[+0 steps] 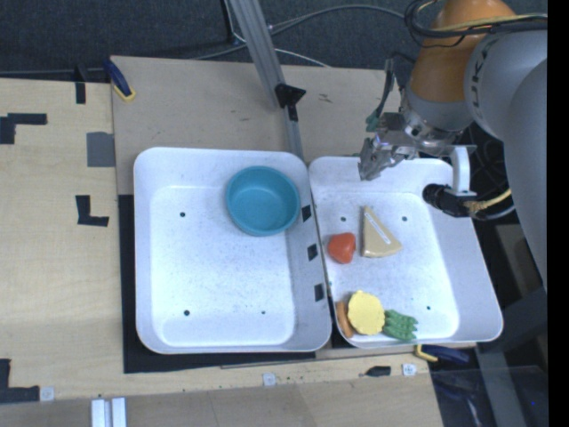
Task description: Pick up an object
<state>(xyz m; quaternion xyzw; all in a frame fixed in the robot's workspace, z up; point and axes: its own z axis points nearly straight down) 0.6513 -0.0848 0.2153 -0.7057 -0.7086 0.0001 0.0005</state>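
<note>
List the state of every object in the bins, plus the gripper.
Blue bowl: upright, in left bin, near its back right corner.
Red piece: lying in right bin, by its left wall.
Tan wedge: lying flat, just right of red piece.
Yellow piece: at front left corner, touching green piece.
Gripper: above right bin's back edge, holding nothing visible.

Fixed above the bench [53, 238], looking down at a slant. Far enough back to take in both white bins whole: left bin [169, 318] near centre, right bin [462, 314] toward the right side. Bench top stretching off to the left edge, dark floor along the top. Arm [498, 69] coming in from the upper right, large in frame, so nearer the lens than the bins. Near edge of the bench along the bottom.
</note>
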